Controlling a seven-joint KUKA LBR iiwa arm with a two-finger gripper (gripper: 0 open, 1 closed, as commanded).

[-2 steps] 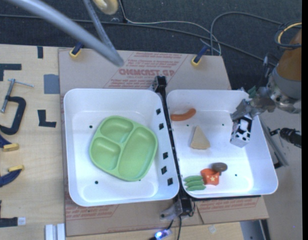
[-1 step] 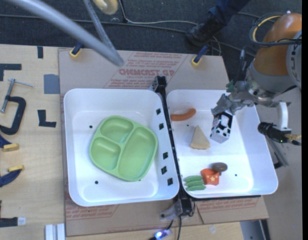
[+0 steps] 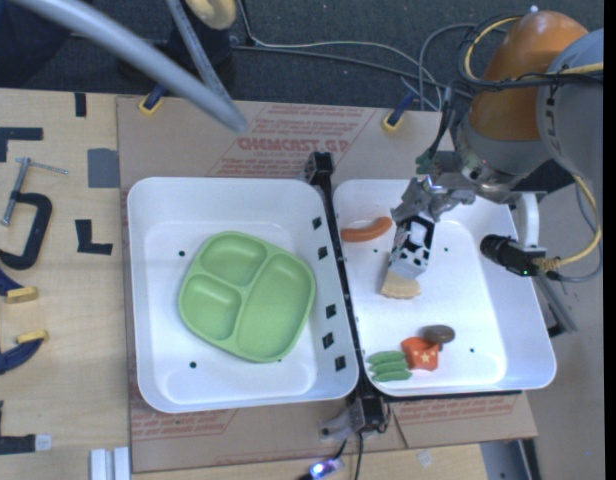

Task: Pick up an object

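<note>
Two shallow white plastic bins sit side by side on a cardboard-covered bench. The left bin (image 3: 153, 268) carries a light green divided plate (image 3: 248, 295) with three compartments. In the right bin (image 3: 508, 318), an orange sausage-shaped toy (image 3: 366, 230) lies near the dividing wall at the far end; a red toy piece (image 3: 420, 353), a small dark brown oval (image 3: 437, 335) and a green pea-pod toy (image 3: 389, 366) cluster near the front edge. The two-finger gripper (image 3: 408, 261) hangs over the middle of this bin, its tips pointing down at a pale tan wedge-shaped block (image 3: 399, 287) directly beneath, apparently touching it. Whether the tips are spread or closed cannot be told from this angle.
</note>
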